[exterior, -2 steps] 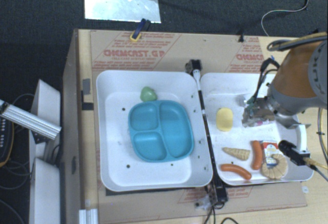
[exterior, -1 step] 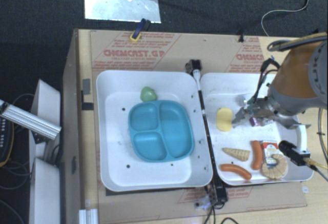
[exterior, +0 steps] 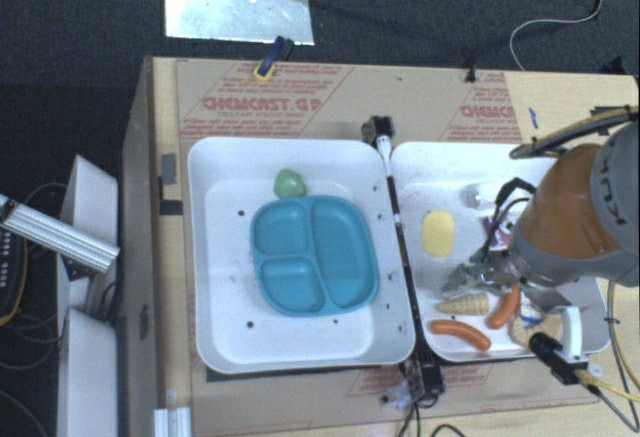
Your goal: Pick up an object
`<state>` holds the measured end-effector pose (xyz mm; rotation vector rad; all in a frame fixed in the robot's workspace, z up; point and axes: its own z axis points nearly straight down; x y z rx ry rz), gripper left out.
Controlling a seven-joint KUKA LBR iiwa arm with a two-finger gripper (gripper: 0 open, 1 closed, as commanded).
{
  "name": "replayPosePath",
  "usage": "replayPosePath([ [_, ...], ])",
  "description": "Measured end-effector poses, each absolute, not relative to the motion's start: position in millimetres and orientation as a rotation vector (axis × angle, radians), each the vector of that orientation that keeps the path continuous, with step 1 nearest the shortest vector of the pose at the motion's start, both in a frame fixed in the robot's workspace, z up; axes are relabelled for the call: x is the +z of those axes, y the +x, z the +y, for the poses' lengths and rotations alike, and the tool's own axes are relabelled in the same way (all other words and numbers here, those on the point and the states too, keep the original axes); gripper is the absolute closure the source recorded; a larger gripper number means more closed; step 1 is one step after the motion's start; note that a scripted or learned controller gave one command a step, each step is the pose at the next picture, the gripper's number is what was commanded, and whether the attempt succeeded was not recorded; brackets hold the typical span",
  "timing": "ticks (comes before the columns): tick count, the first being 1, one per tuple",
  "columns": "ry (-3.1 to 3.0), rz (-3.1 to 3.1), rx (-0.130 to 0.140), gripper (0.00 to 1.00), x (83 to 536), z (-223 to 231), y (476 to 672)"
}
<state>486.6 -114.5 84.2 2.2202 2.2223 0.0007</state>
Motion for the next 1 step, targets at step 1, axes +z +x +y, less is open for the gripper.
replayPosePath([
  [1,2.215,2.223,0.002,0.00,84.9,-170.7,575.4],
])
